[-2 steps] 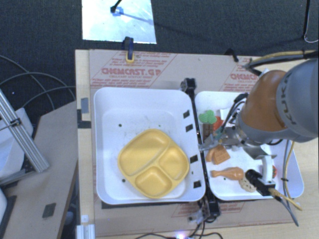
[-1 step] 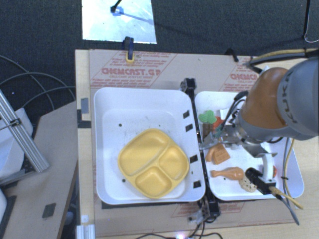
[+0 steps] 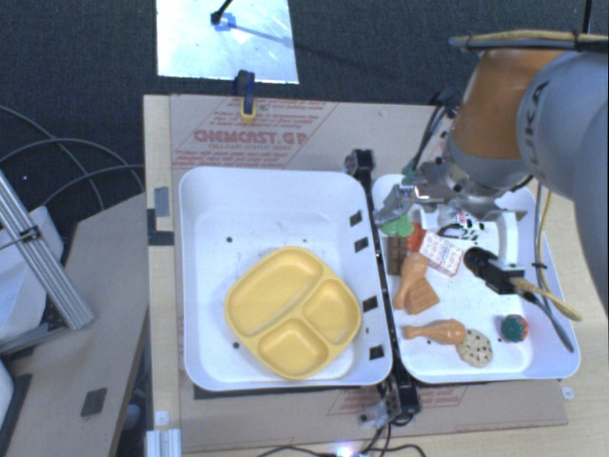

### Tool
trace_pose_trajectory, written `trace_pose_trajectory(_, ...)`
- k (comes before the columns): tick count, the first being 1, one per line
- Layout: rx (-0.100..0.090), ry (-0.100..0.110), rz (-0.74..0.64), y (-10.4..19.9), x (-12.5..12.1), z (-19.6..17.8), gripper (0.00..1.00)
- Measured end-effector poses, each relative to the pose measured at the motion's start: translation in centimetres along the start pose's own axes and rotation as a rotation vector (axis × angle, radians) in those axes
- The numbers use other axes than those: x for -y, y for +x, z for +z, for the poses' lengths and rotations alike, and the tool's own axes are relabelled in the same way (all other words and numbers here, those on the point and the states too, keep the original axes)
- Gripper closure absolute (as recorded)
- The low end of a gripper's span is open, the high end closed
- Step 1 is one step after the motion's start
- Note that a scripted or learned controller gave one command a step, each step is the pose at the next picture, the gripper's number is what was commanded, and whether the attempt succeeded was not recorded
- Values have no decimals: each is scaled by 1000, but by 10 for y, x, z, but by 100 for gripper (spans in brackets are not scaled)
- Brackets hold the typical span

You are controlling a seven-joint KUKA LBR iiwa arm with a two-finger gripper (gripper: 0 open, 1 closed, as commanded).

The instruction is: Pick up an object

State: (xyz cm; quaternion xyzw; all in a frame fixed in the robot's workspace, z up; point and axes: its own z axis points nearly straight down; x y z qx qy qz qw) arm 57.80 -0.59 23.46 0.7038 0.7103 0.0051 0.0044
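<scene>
Where hand (image 3: 404, 208) dips into right bin (image 3: 547, 355): grip state unclear, near green toy (image 3: 401, 225).

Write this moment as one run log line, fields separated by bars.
arm over right bin | gripper above toys at bin's left end | yellow tray in left bin | nothing lifted yet

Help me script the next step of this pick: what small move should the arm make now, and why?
Probably lower straight down. The hand hangs over the right bin's upper left corner, where a green toy and other small items lie close together below it. Nothing shows between its fingers.
</scene>
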Motion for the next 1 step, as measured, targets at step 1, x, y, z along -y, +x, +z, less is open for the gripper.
trace_pose_trajectory(1,-1,13,2,32,81,-11,100)
